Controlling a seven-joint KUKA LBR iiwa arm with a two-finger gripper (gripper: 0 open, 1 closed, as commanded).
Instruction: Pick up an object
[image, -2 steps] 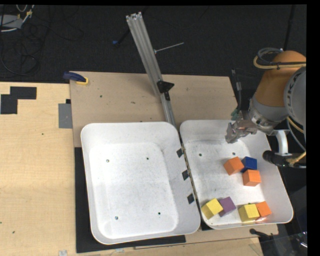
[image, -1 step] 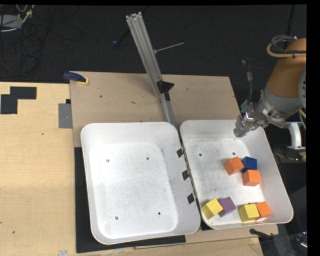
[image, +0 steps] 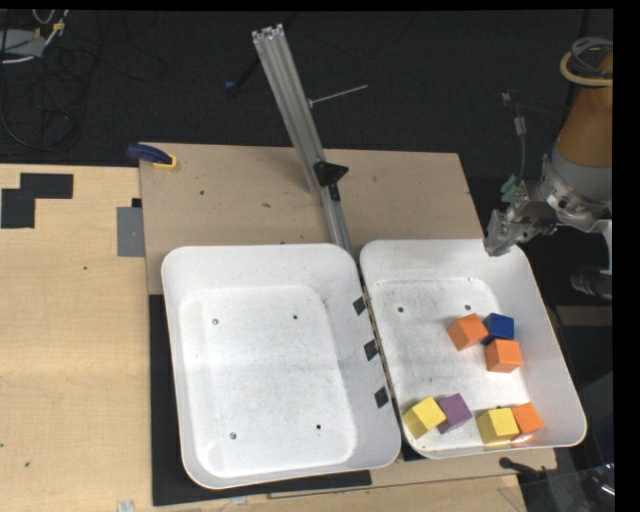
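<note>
Camera view: the hand (image: 500, 240) hangs over the far right corner of the right bin (image: 420, 262), its grip state impossible to tell. In that bin lie an orange cube (image: 466, 331), a blue cube (image: 499, 326) and a second orange cube (image: 504, 355) together, with yellow, purple and orange blocks along the near wall; the left bin (image: 190, 270) sits beside it on the worktop (image: 240, 200).

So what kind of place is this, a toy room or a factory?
Probably a robot testing lab. A robot arm reaches in with its tool above two white bins on a plywood bench, and the coloured blocks look like practice pieces. Loose cables lie behind the bench.
</note>
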